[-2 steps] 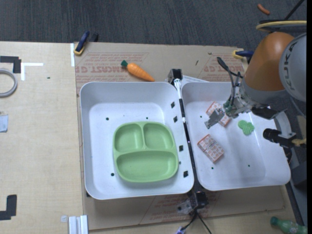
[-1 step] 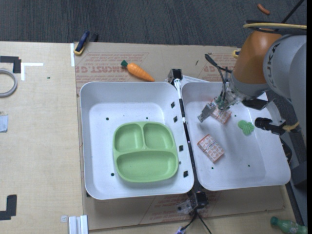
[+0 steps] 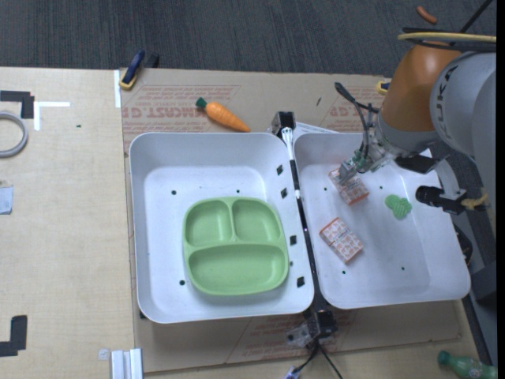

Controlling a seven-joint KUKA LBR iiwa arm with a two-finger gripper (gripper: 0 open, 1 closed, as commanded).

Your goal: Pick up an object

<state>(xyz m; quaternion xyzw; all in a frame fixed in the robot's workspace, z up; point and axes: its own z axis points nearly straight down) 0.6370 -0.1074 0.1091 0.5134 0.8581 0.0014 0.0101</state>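
While the fingers (image 3: 357, 166) hang low over the far part of the right bin (image 3: 442, 279), whether they are spread or clenched I cannot tell, since the wrist and its cabling blur into the thing beneath them. That thing is a small red-and-white patterned packet (image 3: 350, 186), lying tilted on the bin floor, and the fingertips seem to meet its upper end; touching or just above, the view does not settle it. Nothing shows clearly between the fingers, so I would not call it held.

My judgement is that the step in hand is the descent and closing on this packet, with the lift not yet made. The next move calls for a firm pinch across the packet's narrow sides, then a straight rise clear of the bin wall.

Nearer the camera lies a second patterned packet (image 3: 342, 239), well apart from the fingers. A small green toy piece (image 3: 399, 206) sits to the arm side of the first packet, near but not touching. The grey arm (image 3: 461, 93) looms over the bin's far corner. In the left bin (image 3: 158, 156) rests a green divided plate (image 3: 235, 245). On the worktop (image 3: 63, 212) beyond the bins lies a toy carrot (image 3: 223, 114)
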